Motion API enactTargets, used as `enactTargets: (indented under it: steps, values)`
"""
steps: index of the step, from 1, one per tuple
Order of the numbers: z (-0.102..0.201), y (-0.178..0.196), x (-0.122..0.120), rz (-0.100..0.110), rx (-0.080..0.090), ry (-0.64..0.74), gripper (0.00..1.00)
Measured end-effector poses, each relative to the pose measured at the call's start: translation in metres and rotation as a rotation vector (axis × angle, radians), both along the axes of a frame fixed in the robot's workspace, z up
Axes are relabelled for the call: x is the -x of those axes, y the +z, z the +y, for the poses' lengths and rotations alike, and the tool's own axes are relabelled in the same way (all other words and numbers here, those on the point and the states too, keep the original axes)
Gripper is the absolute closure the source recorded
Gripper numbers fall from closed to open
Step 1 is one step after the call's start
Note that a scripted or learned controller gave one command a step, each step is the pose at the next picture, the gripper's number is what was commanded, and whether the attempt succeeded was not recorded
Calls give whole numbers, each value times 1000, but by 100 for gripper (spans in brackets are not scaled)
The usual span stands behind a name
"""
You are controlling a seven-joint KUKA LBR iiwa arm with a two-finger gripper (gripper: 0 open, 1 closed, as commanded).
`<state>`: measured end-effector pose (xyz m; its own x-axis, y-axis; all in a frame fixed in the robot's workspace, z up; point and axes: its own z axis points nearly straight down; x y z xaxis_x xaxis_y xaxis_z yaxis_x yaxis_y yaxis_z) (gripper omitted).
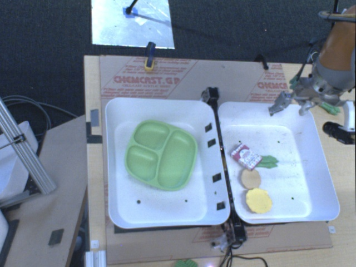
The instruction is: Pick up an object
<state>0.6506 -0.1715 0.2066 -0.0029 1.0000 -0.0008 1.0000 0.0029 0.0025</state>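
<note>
Hand (291, 103): open, holding nothing, over the right bin's (311, 204) top edge.
Things to pick: red packet (245, 156), green leaf (268, 161), tan round (251, 178), yellow round (258, 200), in right bin.
Left bin (119, 204): green plate (161, 155).
Writing: "CHEMCAST" on board (167, 77).

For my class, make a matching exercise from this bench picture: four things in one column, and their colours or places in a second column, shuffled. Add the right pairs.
Things:
1. divided plate
2. round disc
3. small packet
4. gripper

Descriptions:
A. yellow, nearest the front edge of the right bin
B. above the far edge of the right bin
C. red and white, beside a green leaf shape
D. light green, lying in the left bin

Pairs: 1-D, 2-A, 3-C, 4-B
</note>
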Motion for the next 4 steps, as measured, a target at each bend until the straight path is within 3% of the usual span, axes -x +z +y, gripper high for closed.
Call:
enactTargets:
  steps: [1, 2, 3, 4]
  values:
    - [66, -127, 48, 5, -6, 4, 0]
    - [82, -123, 99, 6, -2, -2, 0]
    - [81, -111, 96, -1, -1, -2, 100]
    - [81, -112, 96, -1, -1, -2, 0]
